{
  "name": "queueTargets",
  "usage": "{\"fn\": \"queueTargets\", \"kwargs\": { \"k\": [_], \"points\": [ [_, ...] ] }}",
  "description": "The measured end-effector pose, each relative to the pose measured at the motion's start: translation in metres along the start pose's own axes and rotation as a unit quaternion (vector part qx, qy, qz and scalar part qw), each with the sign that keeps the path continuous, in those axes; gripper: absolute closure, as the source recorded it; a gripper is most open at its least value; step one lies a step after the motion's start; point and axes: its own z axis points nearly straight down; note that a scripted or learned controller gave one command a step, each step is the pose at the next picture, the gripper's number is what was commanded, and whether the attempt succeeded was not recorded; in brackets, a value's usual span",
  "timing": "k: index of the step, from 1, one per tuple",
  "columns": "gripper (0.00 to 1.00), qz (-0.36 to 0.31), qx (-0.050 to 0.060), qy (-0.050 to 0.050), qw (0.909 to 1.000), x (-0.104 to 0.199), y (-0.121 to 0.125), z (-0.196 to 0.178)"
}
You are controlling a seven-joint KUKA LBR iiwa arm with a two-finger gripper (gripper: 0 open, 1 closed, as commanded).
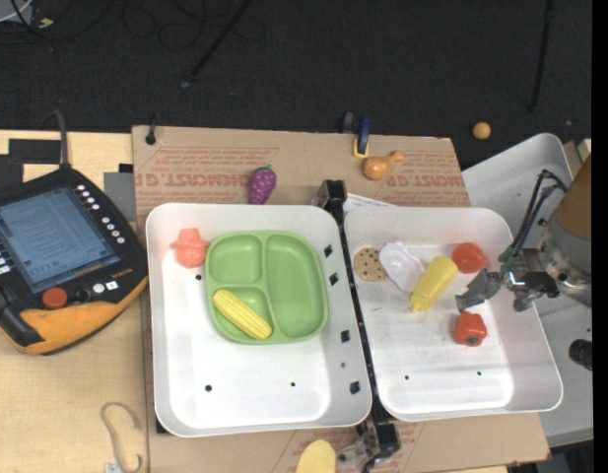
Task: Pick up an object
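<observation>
Reaching in over the right bin's (525,382) far-right rim, the gripper (478,295) hangs low with its fingers parted and nothing between them. Within that bin, a red pepper (469,329) sits just below the fingertips, a tomato (468,257) just above, and a yellow bottle (433,282) alongside.
</observation>
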Motion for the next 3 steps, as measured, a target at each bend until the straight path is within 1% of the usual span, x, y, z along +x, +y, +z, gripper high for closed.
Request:
{"fn": "queueTargets", "kwargs": {
  "k": [1, 2, 3],
  "points": [
    [0.0, -0.001, -0.006, -0.001, 1.0, 0.0, 0.002, -0.006],
    [0.0, -0.002, -0.004, 0.0, 1.0, 0.003, 0.012, 0.042],
    [0.0, -0.002, -0.003, 0.0, 1.0, 0.008, 0.01, 0.086]
  ]
}}
